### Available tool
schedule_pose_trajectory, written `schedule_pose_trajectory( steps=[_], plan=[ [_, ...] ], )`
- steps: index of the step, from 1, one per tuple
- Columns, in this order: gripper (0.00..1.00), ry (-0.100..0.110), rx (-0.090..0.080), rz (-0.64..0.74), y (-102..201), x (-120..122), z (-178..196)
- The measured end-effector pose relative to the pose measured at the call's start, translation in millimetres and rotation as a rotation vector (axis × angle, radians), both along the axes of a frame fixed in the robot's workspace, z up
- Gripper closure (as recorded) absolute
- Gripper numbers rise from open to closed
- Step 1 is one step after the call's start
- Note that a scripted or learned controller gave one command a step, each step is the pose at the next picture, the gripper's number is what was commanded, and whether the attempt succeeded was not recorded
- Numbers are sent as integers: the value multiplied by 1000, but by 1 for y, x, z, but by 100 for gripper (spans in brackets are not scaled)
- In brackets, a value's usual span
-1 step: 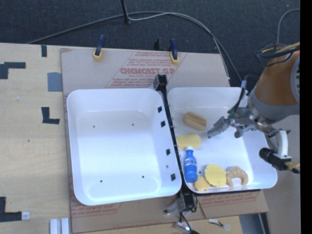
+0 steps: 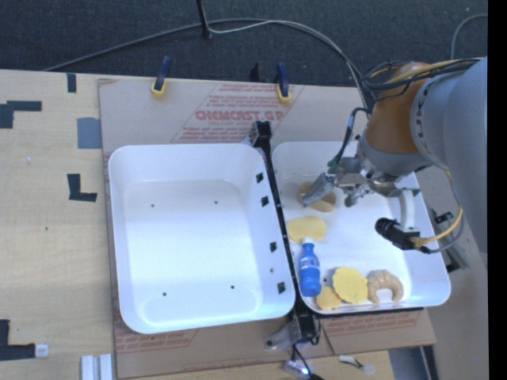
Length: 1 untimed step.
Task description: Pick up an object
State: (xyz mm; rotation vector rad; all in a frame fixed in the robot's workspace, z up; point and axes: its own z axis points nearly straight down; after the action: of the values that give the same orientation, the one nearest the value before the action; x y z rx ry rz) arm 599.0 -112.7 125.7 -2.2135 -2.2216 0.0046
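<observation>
A tan, bread-like piece (image 2: 320, 200) lay near the upper-left corner of the right bin (image 2: 434, 279), with the jaws (image 2: 336, 190) of the grey arm (image 2: 444, 117) low over it; whether they were spread or pinching could not be told. Further down the bin lay a yellow disc (image 2: 306, 229), a blue bottle (image 2: 308, 270), two more yellow pieces (image 2: 342, 287) and a croissant (image 2: 385, 285). The left bin (image 2: 190, 236) adjoined it. Both bins sat on cardboard (image 2: 198, 113) clamped to the wooden desk (image 2: 47, 228); dark carpet (image 2: 317, 6) lay beyond.
</observation>
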Motion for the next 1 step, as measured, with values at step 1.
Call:
schedule_pose_trajectory(
  steps=[1],
  plan=[
    [0, -5, -2, -1, 15, 47, -43]
  ],
)
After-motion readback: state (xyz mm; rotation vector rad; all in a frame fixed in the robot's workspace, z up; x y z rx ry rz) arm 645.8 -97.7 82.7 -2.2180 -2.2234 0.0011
